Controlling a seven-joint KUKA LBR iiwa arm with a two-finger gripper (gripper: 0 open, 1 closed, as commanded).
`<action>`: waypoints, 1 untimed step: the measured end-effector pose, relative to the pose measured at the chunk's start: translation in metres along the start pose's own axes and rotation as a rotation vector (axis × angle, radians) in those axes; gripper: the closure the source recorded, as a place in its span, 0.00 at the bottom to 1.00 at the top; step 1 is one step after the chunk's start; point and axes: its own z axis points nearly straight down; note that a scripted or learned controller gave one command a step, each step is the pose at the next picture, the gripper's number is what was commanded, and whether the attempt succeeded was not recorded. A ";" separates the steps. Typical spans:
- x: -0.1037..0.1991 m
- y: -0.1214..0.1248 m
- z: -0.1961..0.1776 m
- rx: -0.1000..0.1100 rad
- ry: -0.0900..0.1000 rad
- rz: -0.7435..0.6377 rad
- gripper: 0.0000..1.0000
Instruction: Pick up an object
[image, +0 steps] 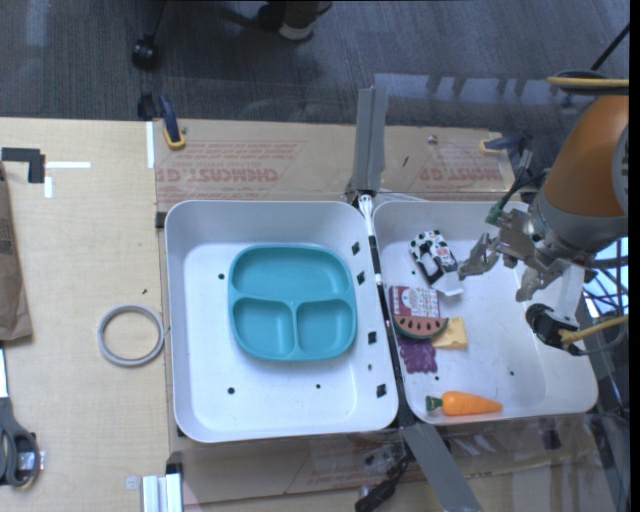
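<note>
Above the right bin (560, 385), the tool (503, 262) hangs near a cow toy (433, 254).

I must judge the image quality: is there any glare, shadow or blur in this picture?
Camera view: even, soft light; the teal tray and carrot look sharp; a mild sheen on the left bin rim; faint shadows under the toys; the claw looks slightly blurred.
</note>
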 end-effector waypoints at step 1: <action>-0.028 0.059 -0.031 -0.004 -0.001 -0.149 0.00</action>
